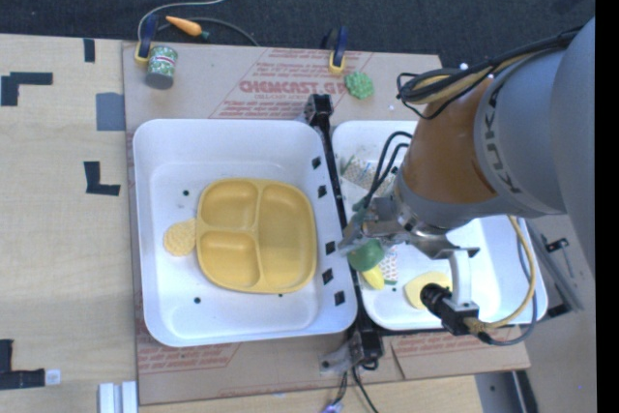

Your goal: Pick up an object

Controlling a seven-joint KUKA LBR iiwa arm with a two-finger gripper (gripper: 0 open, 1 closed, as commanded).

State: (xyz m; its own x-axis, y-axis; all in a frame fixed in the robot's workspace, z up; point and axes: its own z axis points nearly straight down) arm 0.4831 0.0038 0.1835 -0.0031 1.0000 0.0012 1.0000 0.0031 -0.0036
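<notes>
- Closest to the lens is my own arm, grey with an orange band, reaching in from the right and covering much of the right bin.
- Far left, the counter shows pale wood with dark tape marks.
- At the upper left corner of the cardboard sheet stands a small can, with an orange item just behind it by a black cable.
- The left bin holds a yellow divided plate lying flat near its middle.
- A small round tan disc lies against the plate's left edge.
- Above the gap between the bins, a green lump sits on the cardboard, near a blue and yellow clamp.
- The right bin sits just beside the left one, their rims nearly touching.
- My end effector hangs low over the right bin's left side, close to the rim; whether it is released or clenched I cannot tell.
- A green object lies right at the end effector's tip, inside the right bin by its left wall; I cannot tell whether I am grasping it.
- Just in front of it lies a yellow piece.
- Further right, near the front wall, sits a rounder yellow object.
</notes>
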